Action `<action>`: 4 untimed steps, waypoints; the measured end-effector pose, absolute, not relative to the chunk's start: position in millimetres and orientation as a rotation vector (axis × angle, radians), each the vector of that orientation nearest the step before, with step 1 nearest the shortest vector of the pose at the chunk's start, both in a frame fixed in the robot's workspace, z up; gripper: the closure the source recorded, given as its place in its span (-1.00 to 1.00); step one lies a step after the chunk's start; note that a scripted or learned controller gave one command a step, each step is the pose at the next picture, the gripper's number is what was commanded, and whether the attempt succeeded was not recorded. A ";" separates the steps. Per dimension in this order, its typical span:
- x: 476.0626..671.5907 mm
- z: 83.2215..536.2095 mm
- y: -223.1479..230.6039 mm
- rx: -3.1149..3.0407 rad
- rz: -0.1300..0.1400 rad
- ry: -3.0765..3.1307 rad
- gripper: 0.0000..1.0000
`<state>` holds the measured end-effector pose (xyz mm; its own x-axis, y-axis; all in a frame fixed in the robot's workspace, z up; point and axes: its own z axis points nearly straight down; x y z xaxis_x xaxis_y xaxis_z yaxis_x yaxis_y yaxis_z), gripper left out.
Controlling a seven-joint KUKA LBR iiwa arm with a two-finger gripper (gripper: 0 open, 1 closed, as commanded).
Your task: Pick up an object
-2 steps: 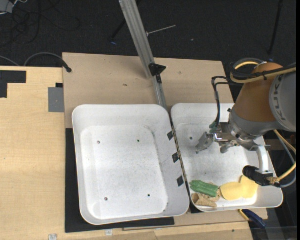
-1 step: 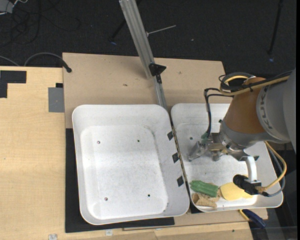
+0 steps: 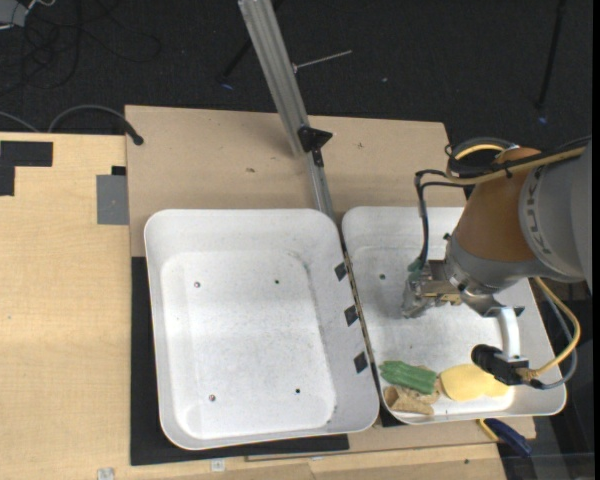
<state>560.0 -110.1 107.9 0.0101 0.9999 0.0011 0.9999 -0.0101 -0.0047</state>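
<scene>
Dark floor (image 3: 430,38) strewn with cables (image 3: 40,58), pale wooden bench (image 3: 50,298), slanted aluminium rail (image 3: 280,78)

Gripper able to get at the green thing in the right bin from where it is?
Probably yes. The gripper hangs over bare floor of the right bin, and the green thing lies uncovered at the near edge, though a tan piece and a yellow one crowd it.

left bin (image 3: 245,318) and right bin (image 3: 380,243): white plastic, matt, faint grey speckle. bench top (image 3: 220,158): light brown board, matt, wood-like. pale wood-grain panel (image 3: 50,298) at frame left, smooth. slanted rail (image 3: 275,63) at upper centre: ribbed bare metal, dull sheen. arm's orange band (image 3: 495,213): glossy. green object (image 3: 410,375): slightly shiny. yellow object (image 3: 470,382): smooth, matt. tan object (image 3: 412,400): rough.
</scene>
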 end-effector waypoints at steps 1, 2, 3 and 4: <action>562.3 151.4 -105.8 -2.220 -0.002 -2.224 1.00; 563.5 195.5 -100.6 -2.222 -0.002 -2.223 1.00; 564.3 240.0 -101.9 -2.222 -0.002 -2.223 1.00; 562.0 243.1 -56.5 -2.214 0.001 -2.223 1.00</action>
<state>562.0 -56.5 243.1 -0.0042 1.0000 0.0027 1.0000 0.0042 -0.0033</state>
